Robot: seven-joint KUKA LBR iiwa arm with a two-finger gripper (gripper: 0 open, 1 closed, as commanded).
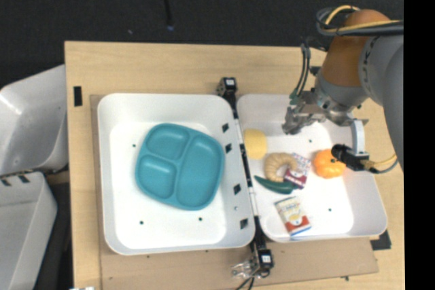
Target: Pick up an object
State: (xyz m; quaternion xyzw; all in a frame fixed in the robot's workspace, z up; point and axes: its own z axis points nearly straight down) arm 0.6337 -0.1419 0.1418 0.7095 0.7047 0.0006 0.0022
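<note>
Task things sit in the right bin (367,214): a pale yellow rounded block (255,143) by the bin's left wall, smooth, matte. Just right of the block, a tan bumpy pastry-like lump (277,164), touching a small red-and-white packet (297,176) w/ print too small to read. A dark green curved pepper-shaped piece (272,183) lies just below the lump, partly tucked under it. Further below, a flat white carton (293,215) w/ orange picture, tilted. An orange round fruit (327,165), glossy, sits right of the packet.

Tool (299,120) hangs above-right of the block, over bare bin floor, nothing between its fingers; whether wide or narrow, can't tell — tips blur into the wrist's metal. Arm's orange band is partly cut off at the frame edge.

Left bin (109,214), shallow white plastic, holds a teal 3-section plate (180,165), smooth, rounded corners. Light wood desk (149,68) under both.
</note>
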